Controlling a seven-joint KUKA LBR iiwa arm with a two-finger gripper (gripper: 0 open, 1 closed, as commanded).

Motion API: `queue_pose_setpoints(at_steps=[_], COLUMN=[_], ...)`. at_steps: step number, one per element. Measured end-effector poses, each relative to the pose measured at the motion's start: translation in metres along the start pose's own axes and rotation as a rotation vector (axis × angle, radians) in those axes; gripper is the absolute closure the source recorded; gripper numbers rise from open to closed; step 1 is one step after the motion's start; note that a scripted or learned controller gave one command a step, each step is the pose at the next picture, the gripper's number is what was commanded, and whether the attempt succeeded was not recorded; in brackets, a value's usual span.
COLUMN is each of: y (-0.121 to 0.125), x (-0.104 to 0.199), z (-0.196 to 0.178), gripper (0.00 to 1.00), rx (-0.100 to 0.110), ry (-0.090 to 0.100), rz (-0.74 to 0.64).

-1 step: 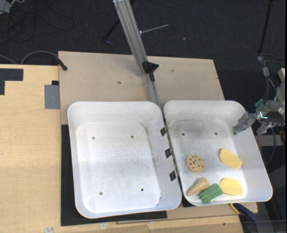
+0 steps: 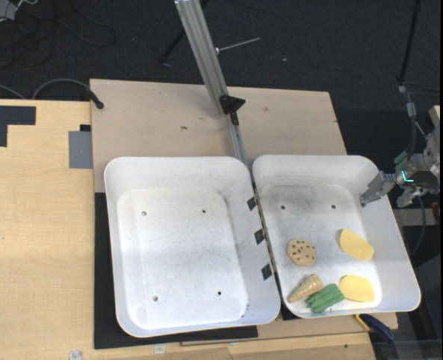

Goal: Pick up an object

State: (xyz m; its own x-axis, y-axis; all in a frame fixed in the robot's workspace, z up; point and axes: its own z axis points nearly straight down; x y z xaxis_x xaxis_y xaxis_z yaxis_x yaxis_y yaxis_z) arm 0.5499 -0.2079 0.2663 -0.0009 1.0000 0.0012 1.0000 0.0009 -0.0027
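Note:
The right bin (image 2: 311, 161) holds several small items near its front. A brown chocolate-chip cookie (image 2: 301, 252) lies left of a yellow wedge (image 2: 355, 244). In front of them are a tan cone (image 2: 305, 288), a green leafy piece (image 2: 325, 298) touching the cone, and a second yellow piece (image 2: 357, 289). My gripper (image 2: 390, 194) hovers at the bin's right rim, behind and to the right of the items. It is open, with nothing between its fingers. One grey finger (image 2: 372, 189) reaches over the rim.
The left bin (image 2: 131, 172) sits beside the right one, joined by black clips (image 2: 259, 235). A slanted aluminium post (image 2: 206, 58) rises behind the bins. Cables lie on the dark floor at the back.

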Motion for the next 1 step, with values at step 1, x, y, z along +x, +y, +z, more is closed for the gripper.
queue_pose_setpoints(at_steps=[1], y=[0.0002], x=[-0.0008], z=[0.0645], gripper=[0.00], rx=[0.006], ry=[0.002], rz=[0.001])
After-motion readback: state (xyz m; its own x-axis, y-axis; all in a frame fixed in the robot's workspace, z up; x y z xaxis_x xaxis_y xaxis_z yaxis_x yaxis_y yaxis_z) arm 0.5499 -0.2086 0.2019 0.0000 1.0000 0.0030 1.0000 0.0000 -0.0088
